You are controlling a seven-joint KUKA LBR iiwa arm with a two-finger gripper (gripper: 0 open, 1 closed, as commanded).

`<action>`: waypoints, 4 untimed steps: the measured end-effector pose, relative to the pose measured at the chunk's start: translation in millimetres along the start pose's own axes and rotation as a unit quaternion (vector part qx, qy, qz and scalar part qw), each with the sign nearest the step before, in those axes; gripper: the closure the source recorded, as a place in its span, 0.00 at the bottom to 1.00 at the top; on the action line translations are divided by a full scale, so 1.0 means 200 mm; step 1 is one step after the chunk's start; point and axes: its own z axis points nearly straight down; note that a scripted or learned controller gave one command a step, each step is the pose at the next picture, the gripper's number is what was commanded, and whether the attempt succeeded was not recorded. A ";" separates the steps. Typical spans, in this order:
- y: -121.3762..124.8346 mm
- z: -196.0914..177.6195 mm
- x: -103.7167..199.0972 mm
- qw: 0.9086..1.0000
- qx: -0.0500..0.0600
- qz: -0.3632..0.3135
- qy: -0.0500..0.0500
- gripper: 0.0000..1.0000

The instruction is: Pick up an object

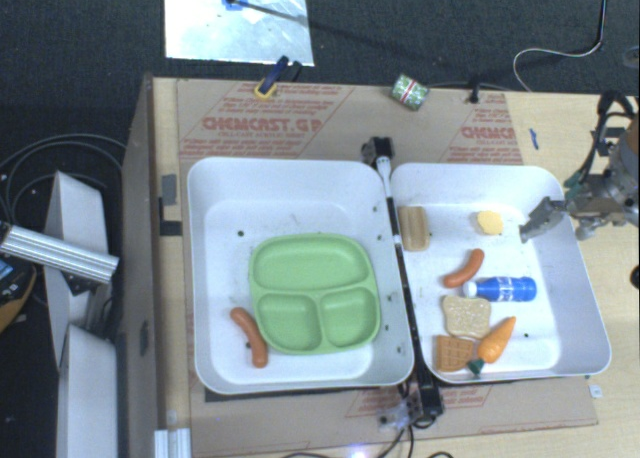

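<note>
Hand [545, 214] positioned at 3 o'clock over right bin [580, 291] rim; grip state cannot be told. In right bin: yellow cheese piece [489, 222] at 12 o'clock, sausage [464, 268], blue bottle [503, 289], carrot [494, 339]. Green divided plate [314, 292] in left bin [215, 246].

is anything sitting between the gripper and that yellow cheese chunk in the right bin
Nothing visible does. The gripper is at the right bin's upper right, and the yellow cheese chunk lies just to its left on bare bin floor. The sausage and blue bottle lie lower, off that line.
</note>
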 end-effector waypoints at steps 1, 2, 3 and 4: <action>0.05 0.52 0.23 1.000 0.001 0.000 0.001 0.00; 0.13 0.92 0.30 1.000 0.000 0.000 0.000 0.00; 0.13 0.87 0.30 1.000 -0.001 0.000 0.000 1.00; 0.16 0.41 0.61 1.000 -0.001 0.000 0.001 1.00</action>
